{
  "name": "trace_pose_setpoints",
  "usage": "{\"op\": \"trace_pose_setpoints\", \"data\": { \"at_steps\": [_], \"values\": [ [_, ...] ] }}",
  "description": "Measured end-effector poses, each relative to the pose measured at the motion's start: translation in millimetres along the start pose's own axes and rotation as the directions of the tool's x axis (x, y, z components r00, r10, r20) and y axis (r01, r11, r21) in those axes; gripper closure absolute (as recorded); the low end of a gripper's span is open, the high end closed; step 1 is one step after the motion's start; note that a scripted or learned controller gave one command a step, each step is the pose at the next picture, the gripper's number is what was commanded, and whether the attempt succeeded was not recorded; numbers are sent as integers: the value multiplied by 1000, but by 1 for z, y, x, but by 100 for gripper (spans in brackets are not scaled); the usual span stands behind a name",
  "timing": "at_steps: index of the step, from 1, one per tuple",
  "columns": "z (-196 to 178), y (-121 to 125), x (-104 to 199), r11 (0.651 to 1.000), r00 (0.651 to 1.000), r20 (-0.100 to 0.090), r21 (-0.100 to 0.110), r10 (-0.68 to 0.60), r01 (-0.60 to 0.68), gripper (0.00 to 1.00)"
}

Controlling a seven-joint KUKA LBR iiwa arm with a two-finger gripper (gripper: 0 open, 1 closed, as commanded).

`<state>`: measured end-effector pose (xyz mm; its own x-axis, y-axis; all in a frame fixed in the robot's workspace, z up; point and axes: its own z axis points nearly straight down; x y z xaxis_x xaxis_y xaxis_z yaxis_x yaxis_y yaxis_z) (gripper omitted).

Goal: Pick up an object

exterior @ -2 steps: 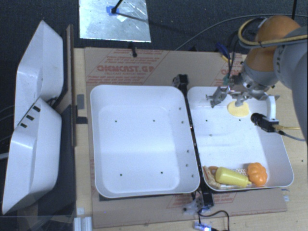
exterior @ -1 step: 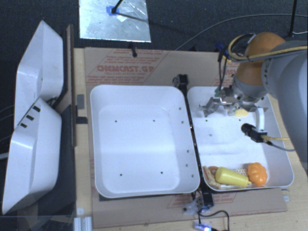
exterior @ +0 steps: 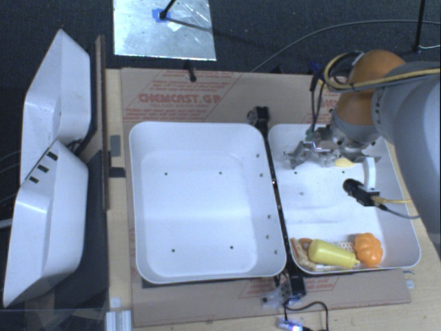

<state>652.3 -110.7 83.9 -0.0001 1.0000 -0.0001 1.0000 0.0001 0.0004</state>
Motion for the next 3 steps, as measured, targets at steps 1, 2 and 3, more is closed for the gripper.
{"op": "trace_pose_setpoints", "data": {
  "at_steps": [1,2,3],
  "values": [
    [-11,1,0,1000,1000,0,-2,0,0,100],
    [-73,3,-7,1000,1000,1,-6,1,-1,100],
    [-127,4,-7,1000,1000,1,-5,0,0,100]
  ]
}}
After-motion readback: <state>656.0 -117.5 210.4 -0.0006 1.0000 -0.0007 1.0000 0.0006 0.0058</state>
